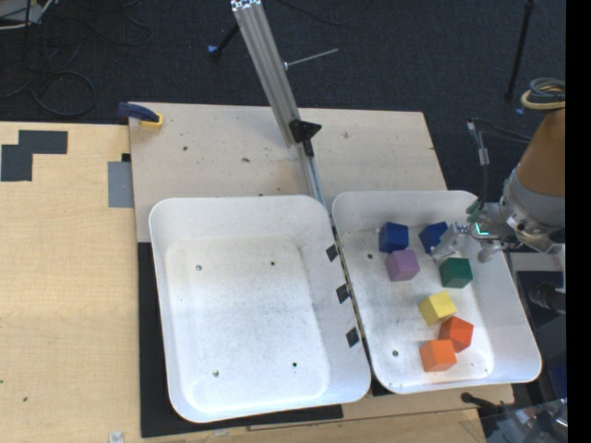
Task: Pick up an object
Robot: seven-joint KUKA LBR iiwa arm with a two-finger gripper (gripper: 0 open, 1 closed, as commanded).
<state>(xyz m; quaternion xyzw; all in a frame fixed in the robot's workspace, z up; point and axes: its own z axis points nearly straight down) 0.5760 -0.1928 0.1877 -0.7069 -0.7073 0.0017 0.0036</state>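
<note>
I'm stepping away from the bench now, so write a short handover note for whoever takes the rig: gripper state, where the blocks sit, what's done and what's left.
Gripper: low in the right bin, at its upper right, between the right-hand blue block and the green block. No block is seen between its fingers.
Blocks, all in the right bin: left blue block, purple block, yellow block, red-orange block, orange block.
Done: arm has reached the blocks.
Left: grasp one and lift it.
</note>
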